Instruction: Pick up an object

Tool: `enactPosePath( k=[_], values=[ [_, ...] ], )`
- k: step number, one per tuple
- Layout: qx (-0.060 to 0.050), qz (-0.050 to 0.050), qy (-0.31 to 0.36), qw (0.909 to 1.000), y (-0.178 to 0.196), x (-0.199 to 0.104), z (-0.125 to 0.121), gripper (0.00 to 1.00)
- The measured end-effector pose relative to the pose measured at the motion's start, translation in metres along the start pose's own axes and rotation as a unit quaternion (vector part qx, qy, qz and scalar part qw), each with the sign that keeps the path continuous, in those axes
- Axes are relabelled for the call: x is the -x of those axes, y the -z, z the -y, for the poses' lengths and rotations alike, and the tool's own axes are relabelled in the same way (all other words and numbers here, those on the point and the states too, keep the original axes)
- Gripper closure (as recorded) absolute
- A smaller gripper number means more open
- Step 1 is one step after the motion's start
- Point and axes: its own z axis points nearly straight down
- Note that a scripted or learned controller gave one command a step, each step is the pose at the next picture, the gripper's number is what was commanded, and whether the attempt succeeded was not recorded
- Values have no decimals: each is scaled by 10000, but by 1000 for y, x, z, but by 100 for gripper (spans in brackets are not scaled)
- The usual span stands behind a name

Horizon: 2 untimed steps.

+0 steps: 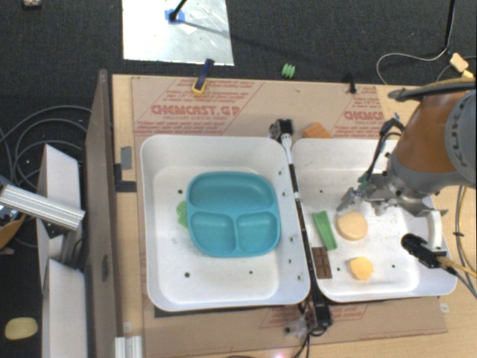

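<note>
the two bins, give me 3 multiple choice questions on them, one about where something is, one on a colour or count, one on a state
1. Where does the teal divided tray lie?
A. in the left bin
B. in the right bin
C. on the floor

2. What colour is the long flat strip in the right bin?
A. red
B. green
C. blue

3. How does the teal divided tray sit?
A. flipped over
B. standing on edge
C. flat, compartments facing up

Answers:
1. A, the tray rests in the left bin, left of the divider.
2. B, the strip is green, beside the pale round disc under the claw.
3. C, its three compartments are open to the camera.
</note>
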Motion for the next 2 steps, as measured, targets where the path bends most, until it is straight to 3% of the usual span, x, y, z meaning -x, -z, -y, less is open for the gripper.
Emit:
enactPosePath(
  k=[1,2],
  values=[
    [95,28,13,10000,-39,-22,2,0],
    [112,24,1,9999,-36,9,-16,0]
  ],
)
